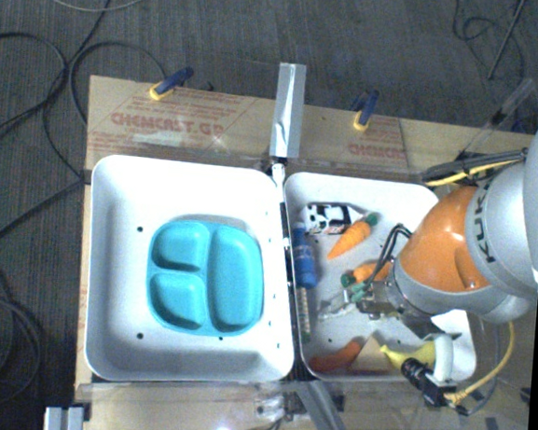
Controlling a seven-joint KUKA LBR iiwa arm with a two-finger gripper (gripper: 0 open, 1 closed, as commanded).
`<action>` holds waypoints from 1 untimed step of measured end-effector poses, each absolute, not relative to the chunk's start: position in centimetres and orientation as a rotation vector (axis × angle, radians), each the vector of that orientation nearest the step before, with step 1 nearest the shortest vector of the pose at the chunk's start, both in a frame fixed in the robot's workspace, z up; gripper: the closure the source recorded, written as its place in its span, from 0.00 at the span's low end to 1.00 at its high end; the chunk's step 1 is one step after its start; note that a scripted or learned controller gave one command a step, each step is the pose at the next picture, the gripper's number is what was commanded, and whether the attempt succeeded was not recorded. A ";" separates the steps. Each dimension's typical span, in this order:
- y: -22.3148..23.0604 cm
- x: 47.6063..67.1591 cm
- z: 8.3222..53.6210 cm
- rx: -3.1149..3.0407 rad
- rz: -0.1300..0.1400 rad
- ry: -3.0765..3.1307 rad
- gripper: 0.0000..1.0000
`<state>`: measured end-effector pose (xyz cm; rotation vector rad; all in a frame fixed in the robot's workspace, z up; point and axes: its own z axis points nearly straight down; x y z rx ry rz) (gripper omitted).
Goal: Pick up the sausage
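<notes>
Two bins lie under me. Along the right bin's point(383, 193) near edge lies the sausage point(336, 359), its right end angled inward. I cannot tell whether my gripper point(366, 300) is spread or clamped.

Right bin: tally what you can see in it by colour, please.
Right bin, what shows around the arm:
Orange: 2, carrot, partly hidden piece
Blue: 1, blue tube
Black-and-white: 1, patched toy
Reddish: 1, sausage-like piece
Yellow: 1, yellow item
Total: 6

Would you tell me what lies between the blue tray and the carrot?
In the camera view, between the blue tray and the carrot: the bins' adjoining walls and a blue marker-like object.
</notes>
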<state>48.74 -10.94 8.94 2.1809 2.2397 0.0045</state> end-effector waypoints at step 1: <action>-10.8 48.8 9.9 2.182 0.007 2.243 1.00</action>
